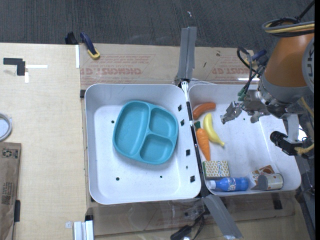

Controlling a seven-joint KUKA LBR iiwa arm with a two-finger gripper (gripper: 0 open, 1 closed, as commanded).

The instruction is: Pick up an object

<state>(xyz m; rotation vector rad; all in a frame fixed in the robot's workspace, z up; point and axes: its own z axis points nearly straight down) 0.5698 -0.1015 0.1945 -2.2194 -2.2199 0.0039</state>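
Banana (212, 130), nearest pickable thing: in the right bin (250, 149), toward its left wall, at centre-right of the frame, long axis running from upper left to lower right, slightly curved. Just left of the claw (241, 112) and a little lower; apart from it, not touching. Claw up over the bin's upper middle, two fingers spread, nothing between them. Judged: a short shift leftward and down, with the fingers turned to straddle the banana across its narrow width rather than along its length. Close crowding on the banana's left: a carrot (203, 141) just beside it, lying almost parallel, and a reddish sausage (203, 108) above, near the banana's top end; risk of pinching two at once or nudging the carrot against the wall. Farther down, along the bin's lower edge: a small box (216, 169), a blue bottle (229, 184) on its side, a can (269, 180) at the lower right, all well apart from the claw. Outward again: left bin (97, 149) in the frame's middle, with a blue divided plate (146, 132) lying in it. Arm (287, 59) entering from the frame's upper right, orange band above the wrist.
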